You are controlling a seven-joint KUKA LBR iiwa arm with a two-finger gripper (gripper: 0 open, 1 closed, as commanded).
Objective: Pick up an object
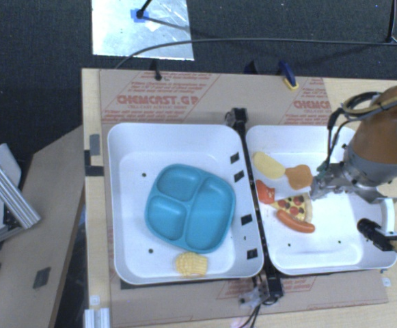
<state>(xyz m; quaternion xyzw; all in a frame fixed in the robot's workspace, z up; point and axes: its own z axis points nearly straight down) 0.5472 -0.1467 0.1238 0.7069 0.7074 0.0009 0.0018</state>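
on the brown bench (184, 94) (dark carpet (34, 46) around), gripper (316, 183) state unclear.

The gripper (316, 185) is too small and dark against the arm (382, 145) to tell how its fingers stand. The arm runs off the right edge. An aluminium frame piece (3, 190) is cut off at the left edge. The pizza slice (296, 206) partly lies under the sausage (296, 221).
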